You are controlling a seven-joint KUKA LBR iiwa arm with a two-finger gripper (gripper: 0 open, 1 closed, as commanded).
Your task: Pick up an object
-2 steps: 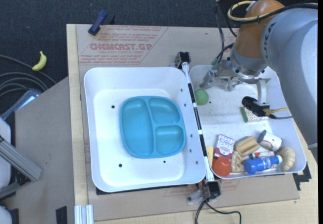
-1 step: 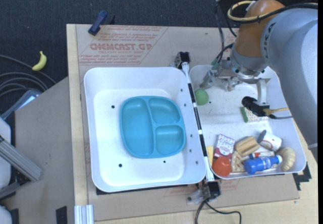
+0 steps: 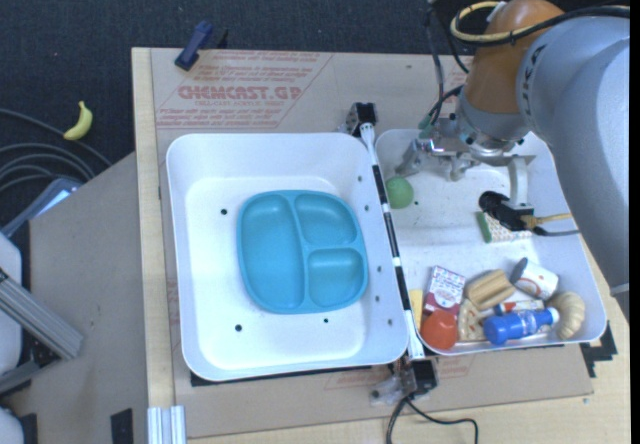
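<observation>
I am hovering my gripper at the right bin's twelve o'clock rim; finger spread, I cannot tell; green ball at nine.

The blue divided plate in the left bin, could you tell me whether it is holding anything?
Empty. The blue divided plate lies flat in the left bin, and all three compartments show bare blue.

tray: light blue | bins: white | ball: green | bottle: blue | arm band: orange
</observation>
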